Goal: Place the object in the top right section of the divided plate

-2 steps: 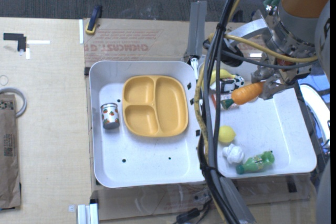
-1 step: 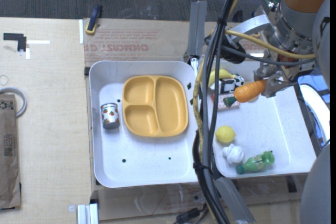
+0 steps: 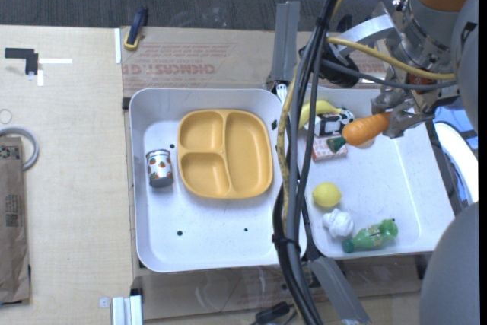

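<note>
Already the yellow divided plate (image 3: 226,153) lay waiting in the left bin (image 3: 144,186); over the right bin (image 3: 411,186) the gripper (image 3: 389,120) held the carrot (image 3: 364,129) by its thick end, a light, stiff, probably smooth toy.

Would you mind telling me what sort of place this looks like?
Probably a robotics lab test bench: two white bins on a bare bench, toy food such as a carrot and a lemon, and cables hanging across the view.
</note>
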You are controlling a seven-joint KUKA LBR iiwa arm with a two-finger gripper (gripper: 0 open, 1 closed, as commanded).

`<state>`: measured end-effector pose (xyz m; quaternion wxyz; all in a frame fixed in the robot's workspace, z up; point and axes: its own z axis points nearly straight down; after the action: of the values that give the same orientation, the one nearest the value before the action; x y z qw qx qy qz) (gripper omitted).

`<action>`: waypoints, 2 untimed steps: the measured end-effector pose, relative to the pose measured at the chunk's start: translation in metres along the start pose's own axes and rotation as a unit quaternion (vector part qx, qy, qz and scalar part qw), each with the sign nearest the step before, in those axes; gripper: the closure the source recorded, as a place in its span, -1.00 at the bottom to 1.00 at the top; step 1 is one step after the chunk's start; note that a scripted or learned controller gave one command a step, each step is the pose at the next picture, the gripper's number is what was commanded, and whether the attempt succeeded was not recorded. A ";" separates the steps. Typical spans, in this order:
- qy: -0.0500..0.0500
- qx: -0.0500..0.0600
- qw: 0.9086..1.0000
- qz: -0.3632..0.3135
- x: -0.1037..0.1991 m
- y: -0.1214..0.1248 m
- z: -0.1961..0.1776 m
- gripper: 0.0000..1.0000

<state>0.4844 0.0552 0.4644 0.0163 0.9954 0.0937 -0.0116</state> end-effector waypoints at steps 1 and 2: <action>-0.002 -0.003 1.000 0.001 0.001 0.000 -0.008 1.00; -0.005 -0.006 1.000 0.002 0.002 0.001 -0.017 1.00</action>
<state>0.4871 0.0553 0.4809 0.0228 0.9954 0.0921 -0.0159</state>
